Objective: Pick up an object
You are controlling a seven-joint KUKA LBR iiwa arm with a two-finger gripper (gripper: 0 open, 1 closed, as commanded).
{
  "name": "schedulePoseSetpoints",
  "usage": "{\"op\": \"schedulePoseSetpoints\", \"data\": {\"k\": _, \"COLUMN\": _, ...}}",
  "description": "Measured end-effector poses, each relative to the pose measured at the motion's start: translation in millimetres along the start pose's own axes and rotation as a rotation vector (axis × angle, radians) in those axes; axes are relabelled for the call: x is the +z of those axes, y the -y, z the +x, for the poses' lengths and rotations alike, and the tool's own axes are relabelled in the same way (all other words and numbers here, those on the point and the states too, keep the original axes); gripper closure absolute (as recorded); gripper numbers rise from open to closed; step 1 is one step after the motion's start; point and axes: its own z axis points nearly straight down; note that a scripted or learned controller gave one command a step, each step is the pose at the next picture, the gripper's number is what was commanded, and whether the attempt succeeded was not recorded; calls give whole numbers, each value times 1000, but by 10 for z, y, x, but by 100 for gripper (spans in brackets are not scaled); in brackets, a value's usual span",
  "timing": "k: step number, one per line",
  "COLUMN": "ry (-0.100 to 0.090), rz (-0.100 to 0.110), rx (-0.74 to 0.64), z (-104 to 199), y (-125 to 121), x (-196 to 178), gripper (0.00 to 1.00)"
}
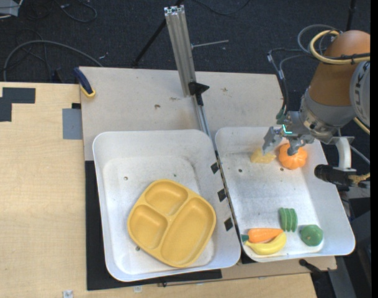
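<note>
Pale bench (145, 98) under two white bins, dark cabled floor behind. From my station the orange (292, 158), round and bright, lies near the right bin's (269, 194) far rim, by a yellow scrap (261, 157). I see the gripper (287, 143) spread open just above it, grasping nothing. Bare floor lies mid-bin; toy vegetables (282, 231) crowd the near rim. A yellow divided plate (171, 222) sits in the left bin (114, 166).

A robotics lab, set up for pick trials.

Cables (46, 48) trail over dark carpet (114, 17) behind a bare bench (139, 92); an aluminium post (181, 48) stands on it, two white bins (108, 166) hold toy food (282, 228) and a yellow tray (171, 222), and a grey-and-orange arm (337, 73) reaches in.
</note>
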Motion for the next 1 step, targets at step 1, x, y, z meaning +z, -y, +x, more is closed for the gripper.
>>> {"op": "schedulePoseSetpoints", "data": {"k": 1, "ry": 1, "rz": -4, "rx": 0, "z": 0, "y": -10, "x": -19, "gripper": 0}}
